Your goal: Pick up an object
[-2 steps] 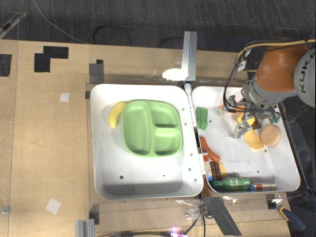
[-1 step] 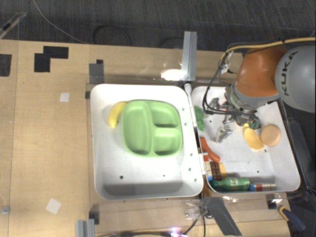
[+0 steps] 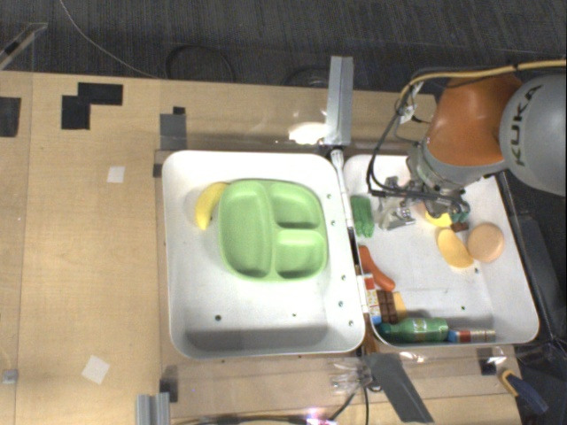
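Observation:
My gripper [image 3: 409, 209] hangs low over the back of the right bin [image 3: 509, 317], under the orange wrist band. Just left of it a green oblong object [image 3: 361, 214] lies against the bin's left wall. Right of the gripper are a small yellow piece [image 3: 440, 219], a yellow-orange oval object [image 3: 455, 249] and a tan round object [image 3: 485, 241]. An orange-red carrot-like object [image 3: 376, 271] lies lower on the left side. A green bottle [image 3: 415, 329] rests along the front wall. Nothing shows between the fingers.
The left bin [image 3: 190, 317] holds a green divided tray [image 3: 270, 228] with a yellow banana [image 3: 207, 204] at its left edge. A grey metal post [image 3: 339, 104] stands behind the divider between the bins. Cables loop above the wrist.

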